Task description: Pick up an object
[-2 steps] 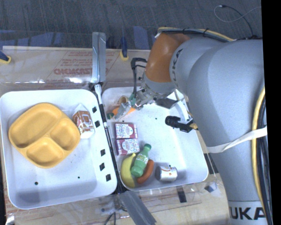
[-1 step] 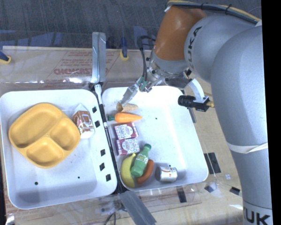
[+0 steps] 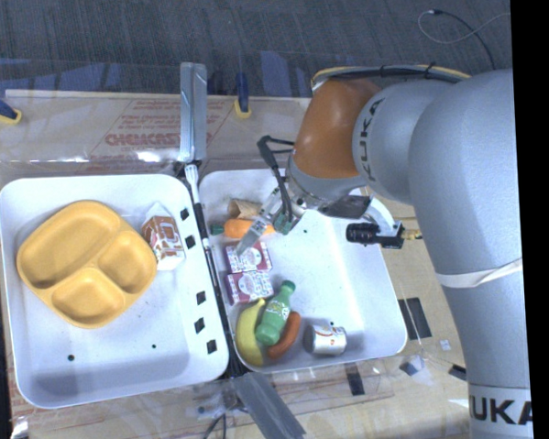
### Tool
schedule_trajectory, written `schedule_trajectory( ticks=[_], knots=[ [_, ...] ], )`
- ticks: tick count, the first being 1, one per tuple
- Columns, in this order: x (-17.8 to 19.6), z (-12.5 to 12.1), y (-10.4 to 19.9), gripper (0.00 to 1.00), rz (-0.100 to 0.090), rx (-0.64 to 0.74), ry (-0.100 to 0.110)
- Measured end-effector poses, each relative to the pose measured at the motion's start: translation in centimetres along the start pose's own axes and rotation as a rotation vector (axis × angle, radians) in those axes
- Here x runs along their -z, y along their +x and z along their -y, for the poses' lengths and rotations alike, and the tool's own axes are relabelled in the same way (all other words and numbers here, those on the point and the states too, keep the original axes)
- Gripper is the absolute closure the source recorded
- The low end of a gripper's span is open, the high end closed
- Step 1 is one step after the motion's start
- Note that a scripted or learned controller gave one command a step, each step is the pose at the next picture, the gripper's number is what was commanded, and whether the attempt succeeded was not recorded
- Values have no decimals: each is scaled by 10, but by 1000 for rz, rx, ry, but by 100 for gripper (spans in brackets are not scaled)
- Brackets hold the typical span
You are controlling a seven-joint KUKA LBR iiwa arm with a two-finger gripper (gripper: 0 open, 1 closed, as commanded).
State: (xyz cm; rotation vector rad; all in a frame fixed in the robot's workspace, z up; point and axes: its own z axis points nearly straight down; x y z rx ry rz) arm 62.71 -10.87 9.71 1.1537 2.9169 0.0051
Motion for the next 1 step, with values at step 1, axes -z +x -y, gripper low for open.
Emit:
schedule_trajectory(
  ticks=[1],
  knots=[
    [14,-1,-3,100,8,3,-3]
  ],
)
